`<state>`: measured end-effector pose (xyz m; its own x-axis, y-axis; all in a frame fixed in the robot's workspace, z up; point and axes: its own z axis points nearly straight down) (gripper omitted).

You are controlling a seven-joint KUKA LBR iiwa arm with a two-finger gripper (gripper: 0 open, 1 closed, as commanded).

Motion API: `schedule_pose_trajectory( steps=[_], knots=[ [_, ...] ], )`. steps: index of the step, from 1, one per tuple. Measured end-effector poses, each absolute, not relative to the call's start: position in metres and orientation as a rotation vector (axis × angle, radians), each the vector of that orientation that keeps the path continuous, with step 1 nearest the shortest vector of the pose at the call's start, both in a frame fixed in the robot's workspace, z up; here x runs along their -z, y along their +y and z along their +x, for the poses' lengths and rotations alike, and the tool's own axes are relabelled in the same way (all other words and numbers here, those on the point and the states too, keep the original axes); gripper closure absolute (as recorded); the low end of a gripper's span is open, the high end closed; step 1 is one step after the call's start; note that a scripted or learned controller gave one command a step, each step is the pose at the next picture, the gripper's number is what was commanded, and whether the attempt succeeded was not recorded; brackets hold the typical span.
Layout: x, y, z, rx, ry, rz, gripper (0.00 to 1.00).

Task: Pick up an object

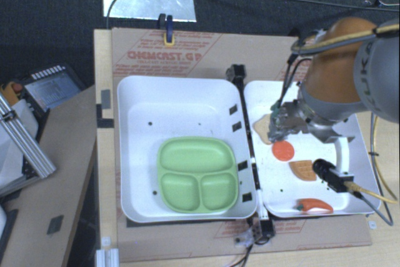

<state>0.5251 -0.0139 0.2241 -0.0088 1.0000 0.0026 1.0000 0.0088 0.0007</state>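
Arm (337,72): grey with an orange band, reaching in from 3 o'clock and hanging over the right bin (262,94).

Left bin (144,109): white and shallow. It holds one green divided plate (197,172), lying flat toward 5 o'clock of the bin's centre.

Right bin: white and shallow, touching the left bin along a shared edge.

Gripper (279,129): low over the right bin floor at about 10 o'clock of that bin's centre. From this angle I cannot tell whether it is apart or together, and I see nothing held in it.

Loose objects, all in the right bin:
- Orange carrot-shaped piece (314,205), with a green end, lying along the wall at 6 o'clock.
- Tan flat piece (260,126), at the gripper's 9 o'clock and partly hidden beneath it.
- Brown toast-like piece (302,170), at 4 o'clock of the red disc and near it.
- Red disc (283,151), just beside the gripper at its 6 o'clock.
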Motion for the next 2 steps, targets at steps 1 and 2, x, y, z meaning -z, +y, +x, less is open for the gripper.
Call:
schedule_pose_trajectory(
  steps=[1,2],
  knots=[
    [-0.214,0.039,0.530,0.003,-2.231,-2.210,1.00],
    [-0.218,0.103,0.529,0.005,-2.232,-2.208,1.00]
  ],
)
